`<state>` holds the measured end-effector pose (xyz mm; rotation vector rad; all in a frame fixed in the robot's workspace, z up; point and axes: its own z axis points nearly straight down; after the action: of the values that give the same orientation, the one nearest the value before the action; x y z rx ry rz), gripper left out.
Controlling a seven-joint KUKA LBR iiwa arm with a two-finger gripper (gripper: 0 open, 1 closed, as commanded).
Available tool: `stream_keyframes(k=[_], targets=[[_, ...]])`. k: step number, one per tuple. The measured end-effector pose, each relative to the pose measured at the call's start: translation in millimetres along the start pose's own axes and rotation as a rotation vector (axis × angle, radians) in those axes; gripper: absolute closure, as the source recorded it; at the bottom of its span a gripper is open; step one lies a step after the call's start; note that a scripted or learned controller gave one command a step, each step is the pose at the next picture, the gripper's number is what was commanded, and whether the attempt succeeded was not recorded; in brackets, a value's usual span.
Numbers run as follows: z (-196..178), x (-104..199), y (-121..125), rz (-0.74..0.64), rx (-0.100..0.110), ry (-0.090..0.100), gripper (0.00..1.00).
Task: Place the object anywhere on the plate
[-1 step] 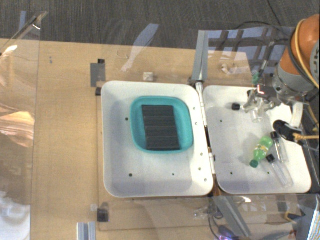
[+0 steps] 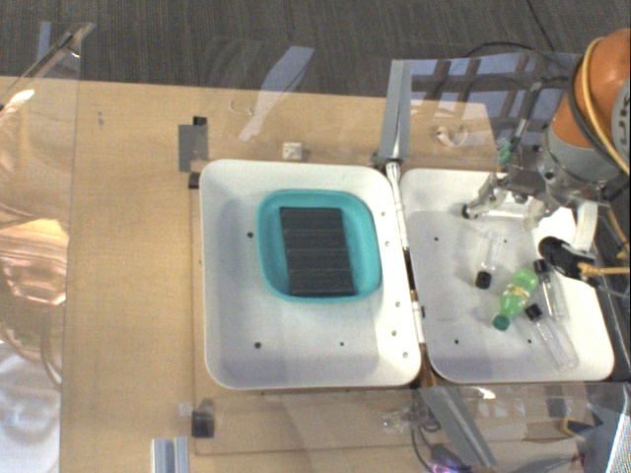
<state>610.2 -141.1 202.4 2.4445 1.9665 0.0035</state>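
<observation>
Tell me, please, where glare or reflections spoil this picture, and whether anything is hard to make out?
In the camera view, a bright reflection washes over the bench at the left edge; pale streaks cross its top; the clear bottles in the right bin nearly vanish against the white; the teal plate and green bottle read clearly.

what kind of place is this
Probably a robotics lab test cell: a grey and orange arm reaches over two white bins on a wooden bench, with clear guard panels and loose cables.
</observation>
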Motion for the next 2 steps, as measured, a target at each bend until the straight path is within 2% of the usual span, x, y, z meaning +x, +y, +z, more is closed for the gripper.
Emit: stream_keyframes(k=[2], targets=[[0.0, 0.0, 0.0, 0.000, 0.000, 0.000, 0.00]])
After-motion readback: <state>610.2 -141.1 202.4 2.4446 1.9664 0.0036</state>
